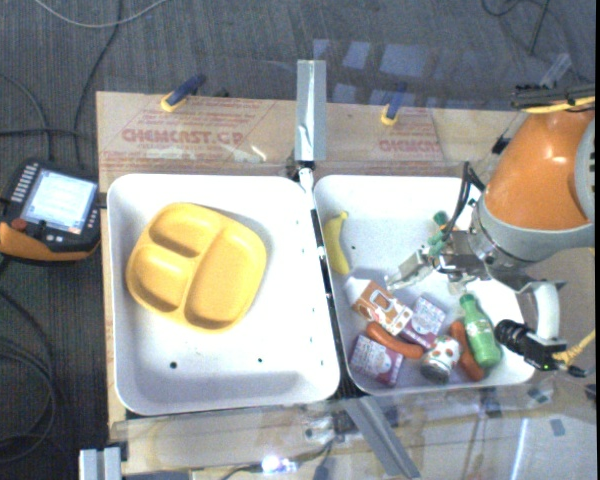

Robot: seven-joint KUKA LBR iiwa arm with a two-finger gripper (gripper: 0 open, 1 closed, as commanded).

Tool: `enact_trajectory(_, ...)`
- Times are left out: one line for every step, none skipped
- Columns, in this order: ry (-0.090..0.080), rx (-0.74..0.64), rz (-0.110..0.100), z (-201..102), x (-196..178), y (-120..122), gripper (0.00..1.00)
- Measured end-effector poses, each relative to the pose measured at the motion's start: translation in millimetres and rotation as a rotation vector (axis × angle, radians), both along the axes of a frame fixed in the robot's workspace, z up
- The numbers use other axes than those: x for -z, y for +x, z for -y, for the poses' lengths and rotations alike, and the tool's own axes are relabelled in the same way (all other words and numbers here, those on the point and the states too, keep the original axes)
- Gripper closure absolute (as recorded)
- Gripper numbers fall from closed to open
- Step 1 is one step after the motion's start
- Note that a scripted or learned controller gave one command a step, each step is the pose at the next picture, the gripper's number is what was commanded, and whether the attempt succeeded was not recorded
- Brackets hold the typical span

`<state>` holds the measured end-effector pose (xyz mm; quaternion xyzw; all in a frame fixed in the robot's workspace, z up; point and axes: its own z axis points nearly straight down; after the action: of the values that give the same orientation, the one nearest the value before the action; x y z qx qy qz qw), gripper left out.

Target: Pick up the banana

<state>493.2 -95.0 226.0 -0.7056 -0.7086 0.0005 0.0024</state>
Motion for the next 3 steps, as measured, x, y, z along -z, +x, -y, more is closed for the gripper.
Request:
enact_trajectory(-0.002,-0.053,0.0,-55,44,61,0.0)
enact_trajectory(0.0,-0.239,0.001,9,63,-10,0.0)
enact_trajectory(-0.002,0.033,0.001,-35,2,46,0.0)
